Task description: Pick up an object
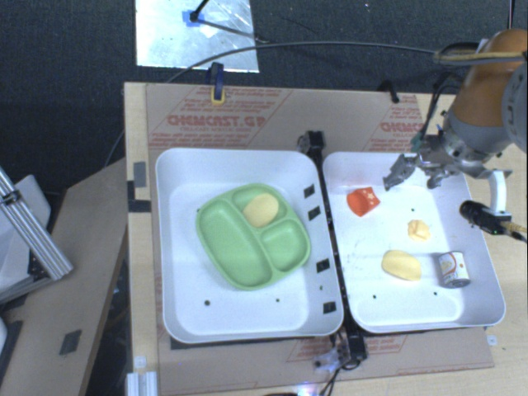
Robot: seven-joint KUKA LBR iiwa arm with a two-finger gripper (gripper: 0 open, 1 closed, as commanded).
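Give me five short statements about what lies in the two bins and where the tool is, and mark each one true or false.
1. The green divided plate lies in the left bin. True.
2. A yellow object rests in one compartment of the green plate. True.
3. The red object lies in the left bin. False: it lies in the right bin, near its upper left part.
4. The small can stands upright in the middle of the green plate. False: it lies on its side in the right bin, beside a yellow object.
5. The tool is above the right bin, up and to the right of the red object. True.
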